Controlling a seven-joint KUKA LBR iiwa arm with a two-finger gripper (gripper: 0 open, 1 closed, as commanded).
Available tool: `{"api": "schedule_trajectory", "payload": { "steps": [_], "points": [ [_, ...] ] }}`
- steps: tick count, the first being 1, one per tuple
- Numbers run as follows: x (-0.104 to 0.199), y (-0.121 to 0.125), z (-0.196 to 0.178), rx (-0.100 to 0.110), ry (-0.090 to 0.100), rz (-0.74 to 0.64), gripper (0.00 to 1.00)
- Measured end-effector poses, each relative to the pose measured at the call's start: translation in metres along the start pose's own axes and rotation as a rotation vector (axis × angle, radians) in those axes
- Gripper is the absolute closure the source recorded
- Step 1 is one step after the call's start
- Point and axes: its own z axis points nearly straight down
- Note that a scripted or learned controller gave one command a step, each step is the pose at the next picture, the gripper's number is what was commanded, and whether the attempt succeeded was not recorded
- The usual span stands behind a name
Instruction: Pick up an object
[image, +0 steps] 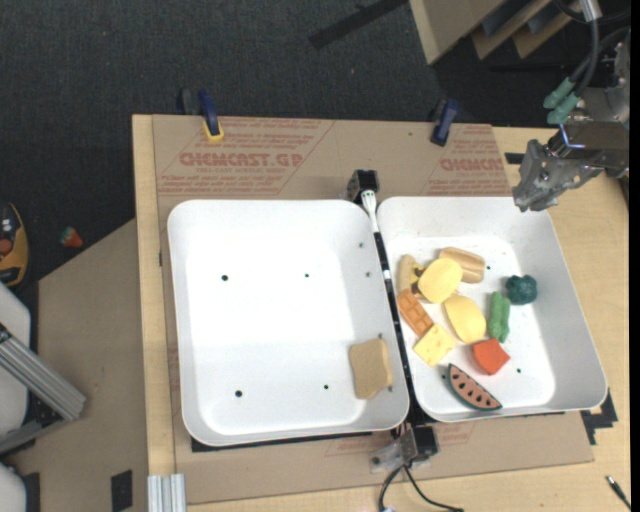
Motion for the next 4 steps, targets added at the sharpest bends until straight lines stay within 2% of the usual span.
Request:
{"api": "schedule_trajectory", "payload": {
  "steps": [1, 4],
  "points": [
    [0.067, 0.002, -0.023, 0.001, 0.001, -0.005, 1.0],
    [0.177, 0.002, -0.021, 0.004, 0.001, -0.002, 1.0]
  ]
}}
